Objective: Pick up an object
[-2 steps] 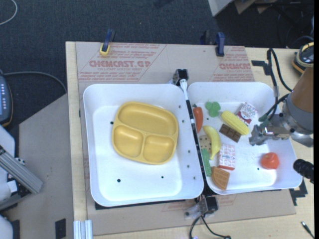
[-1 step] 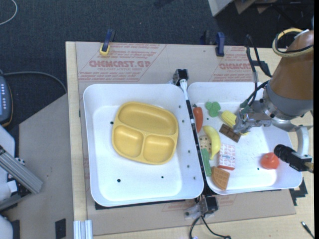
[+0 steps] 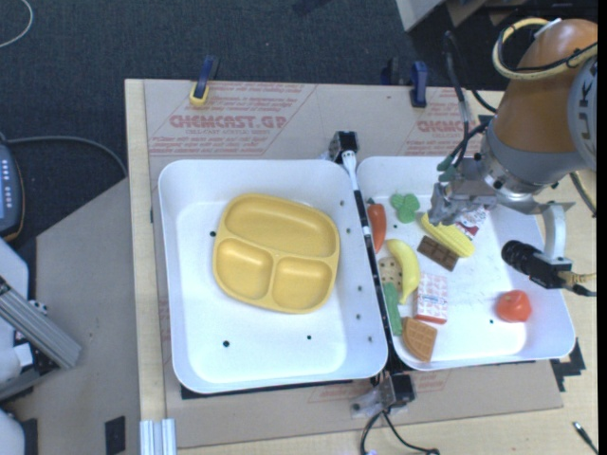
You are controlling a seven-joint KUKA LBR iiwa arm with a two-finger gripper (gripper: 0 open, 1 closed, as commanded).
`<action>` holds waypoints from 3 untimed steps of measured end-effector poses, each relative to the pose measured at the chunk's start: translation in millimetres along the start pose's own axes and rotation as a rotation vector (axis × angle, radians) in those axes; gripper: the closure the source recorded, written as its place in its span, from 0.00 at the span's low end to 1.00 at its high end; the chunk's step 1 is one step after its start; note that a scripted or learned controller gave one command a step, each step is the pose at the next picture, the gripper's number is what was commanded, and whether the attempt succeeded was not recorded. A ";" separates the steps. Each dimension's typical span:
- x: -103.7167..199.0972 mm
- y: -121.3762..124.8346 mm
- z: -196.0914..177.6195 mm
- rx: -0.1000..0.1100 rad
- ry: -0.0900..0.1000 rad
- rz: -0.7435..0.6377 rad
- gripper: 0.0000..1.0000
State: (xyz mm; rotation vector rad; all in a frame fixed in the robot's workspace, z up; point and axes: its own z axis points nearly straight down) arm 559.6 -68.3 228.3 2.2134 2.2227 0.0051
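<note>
On the left of the bench, one shallow white plastic bin is seen, and in it one yellow plastic plate with three compartments is laid flat. Just beside it a second shallow white bin is set. Along that bin's left wall one orange carrot-shaped toy, one pale dotted cracker and one green stick-shaped piece are lined up. Next to these, one small green lumpy toy, one yellow toy banana, one white-and-red printed carton and one brown waffle-like wedge are found. Further right, one yellow corn-like toy is seen touching one brown chocolate-like block, with one white-and-red packet just beside. The two-finger gripper is held directly over the yellow corn-like toy; whether it is clenched or released cannot be told. One red tomato-like toy is set well apart, near the right wall.
</note>
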 end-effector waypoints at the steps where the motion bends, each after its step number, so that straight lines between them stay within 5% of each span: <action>1: 23.5 56.9 5.9 0.000 0.001 0.000 1.00; 3: 37.2 60.9 12.1 0.010 0.002 0.003 1.00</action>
